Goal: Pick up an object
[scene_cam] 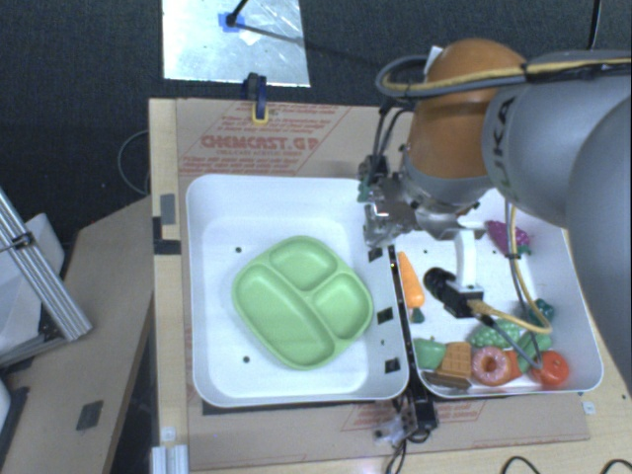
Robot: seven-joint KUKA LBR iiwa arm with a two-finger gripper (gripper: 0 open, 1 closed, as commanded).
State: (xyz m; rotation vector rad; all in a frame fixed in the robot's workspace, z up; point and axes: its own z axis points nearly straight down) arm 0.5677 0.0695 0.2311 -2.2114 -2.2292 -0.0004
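Note:
The grey arm with its orange band reaches in from the right, and its gripper (379,227) hangs over the wall between the two bins, near the right bin's far left corner. Nothing shows between its tips. Just below it an orange carrot (410,280) lies along the right bin's left wall. Along that bin's front edge lie a green piece (429,351), a tan waffle (455,360), a pink donut (491,364) and a red tomato (553,366). A purple piece (499,233) peeks out beside the wrist. The arm hides much of the right bin (583,344).
The left bin (212,205) holds a green divided plate (301,302) in its middle. A blue and yellow clamp (257,97) sits on the cardboard behind the bins. A metal frame (39,275) stands at the far left.

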